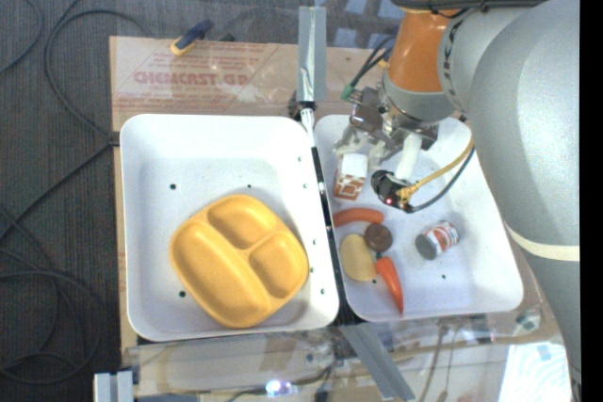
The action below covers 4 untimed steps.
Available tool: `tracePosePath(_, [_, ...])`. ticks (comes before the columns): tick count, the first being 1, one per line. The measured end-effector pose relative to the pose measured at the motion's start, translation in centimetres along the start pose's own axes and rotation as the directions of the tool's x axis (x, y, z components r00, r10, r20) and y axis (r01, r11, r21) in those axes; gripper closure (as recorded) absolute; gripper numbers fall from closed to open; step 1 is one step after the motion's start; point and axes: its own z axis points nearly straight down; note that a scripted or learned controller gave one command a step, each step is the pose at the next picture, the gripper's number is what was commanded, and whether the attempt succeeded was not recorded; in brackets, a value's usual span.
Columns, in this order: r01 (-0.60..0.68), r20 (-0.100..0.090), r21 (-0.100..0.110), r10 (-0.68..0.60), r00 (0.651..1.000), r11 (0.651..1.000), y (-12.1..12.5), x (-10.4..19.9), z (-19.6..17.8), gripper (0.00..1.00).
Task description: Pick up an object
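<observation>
Two white bins (141,202) on a tan bench (207,75) with faded red lettering. Yellow divided tray (240,259). Grey arm (528,99), orange band (424,42). White-and-brown carton (350,177), red-orange sausage (358,216), brown disc (378,236), tan potato (357,257), orange carrot (390,282), grey-and-red can (437,238).

Two bins sit side by side on the bench. The left bin (141,202) holds a divided plate (239,259) toward its near side. In the right bin (490,287), a small box (350,176) stands at the far left, just under the gripper (377,151). Nearer lie a sausage (358,217), a round disc (379,236), a potato (357,257) and a carrot (390,281), clustered together; a can (436,239) lies to their right
</observation>
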Motion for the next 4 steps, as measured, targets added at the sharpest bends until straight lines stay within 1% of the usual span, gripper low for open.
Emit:
tracePosePath(1, [0.02,0.002,0.0,-0.02,1.0,1.0,-2.2,-4.5,0.0,1.0])
tracePosePath(2, [-0.343,0.007,-0.003,0.343,0.939,0.939,-3.7,1.7,0.0,1.0])
tracePosePath(3, [-0.342,0.009,0.002,0.342,0.94,0.94,-3.8,1.8,0.3,0.0])
tracePosePath(4, [-0.484,0.01,0.004,0.484,0.875,0.875,-7.1,-6.0,0.3,0.0])
